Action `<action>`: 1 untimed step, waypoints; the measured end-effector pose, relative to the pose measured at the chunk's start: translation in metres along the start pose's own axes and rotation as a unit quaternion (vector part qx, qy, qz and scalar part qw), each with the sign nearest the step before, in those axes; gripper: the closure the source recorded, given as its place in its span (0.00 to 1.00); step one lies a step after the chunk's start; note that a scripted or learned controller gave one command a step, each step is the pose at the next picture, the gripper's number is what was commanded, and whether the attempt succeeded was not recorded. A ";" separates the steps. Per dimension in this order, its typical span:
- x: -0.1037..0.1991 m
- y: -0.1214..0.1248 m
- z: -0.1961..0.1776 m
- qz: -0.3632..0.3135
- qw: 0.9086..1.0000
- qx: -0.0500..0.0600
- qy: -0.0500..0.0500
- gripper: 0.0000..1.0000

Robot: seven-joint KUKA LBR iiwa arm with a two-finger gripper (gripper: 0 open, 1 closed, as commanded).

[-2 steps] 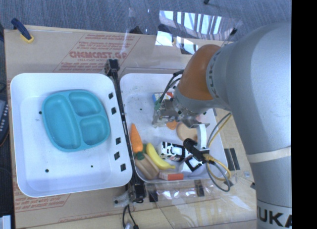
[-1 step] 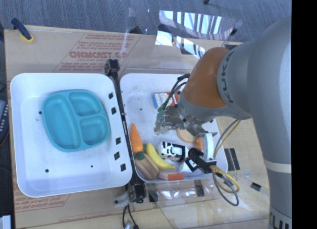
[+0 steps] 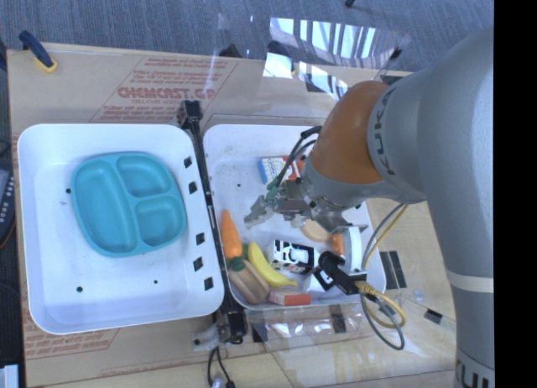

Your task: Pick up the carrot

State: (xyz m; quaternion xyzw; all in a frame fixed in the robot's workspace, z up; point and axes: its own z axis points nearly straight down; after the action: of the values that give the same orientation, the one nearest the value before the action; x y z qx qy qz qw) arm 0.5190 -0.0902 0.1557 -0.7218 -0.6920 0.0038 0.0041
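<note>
The arm (image 3: 403, 143) reaches in from three o'clock, wrist bent down over the right bin (image 3: 225, 147); its gripper (image 3: 260, 210) hangs just beside the carrot (image 3: 231, 235), jaw state impossible to tell; the carrot, at the bin's nine o'clock wall, looks light, stiff, smooth; best grasped mid-body.

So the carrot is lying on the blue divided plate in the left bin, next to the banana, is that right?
Not quite. The camera view shows the carrot in the right bin, along its left wall, with the banana beside it. The blue divided plate sits by itself in the left bin; the carrot is not on it.
</note>
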 end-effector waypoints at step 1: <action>-0.007 0.016 0.065 0.118 0.993 0.002 0.002 0.00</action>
State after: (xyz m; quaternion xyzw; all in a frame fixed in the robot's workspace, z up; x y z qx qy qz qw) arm 0.5339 -0.0977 0.0905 -0.7986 -0.6018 0.0039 0.0065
